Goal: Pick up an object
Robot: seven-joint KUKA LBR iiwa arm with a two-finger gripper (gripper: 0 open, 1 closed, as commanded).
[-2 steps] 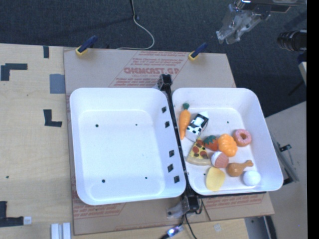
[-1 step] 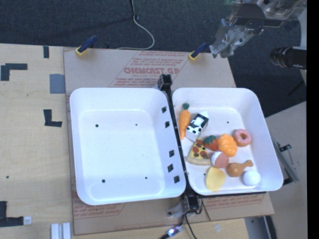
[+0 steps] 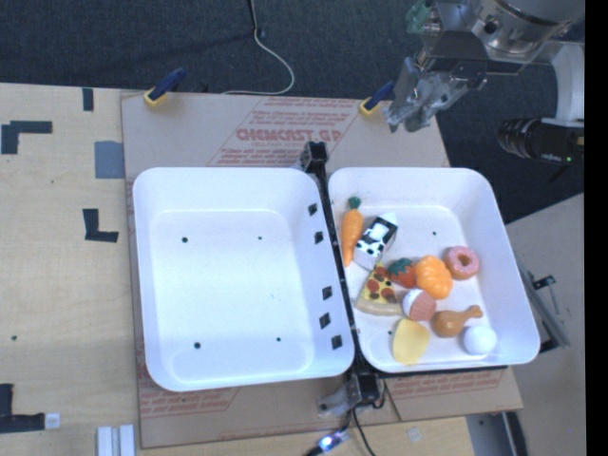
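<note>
robot lab, clamped cardboard (image 3: 285, 131), white bins (image 3: 152, 198)

One fixed camera here, mounted above the tabletop (image 3: 57, 255) and looking down at a slant. It sits far enough back to take in both white bins whole: the left bin (image 3: 228, 183) and the right bin (image 3: 475, 193), side by side near the middle of frame. The far edge of the tabletop runs across the upper part, dark floor beyond it. The arm (image 3: 518, 12) comes in from the upper right, cropped by the top edge.
</note>
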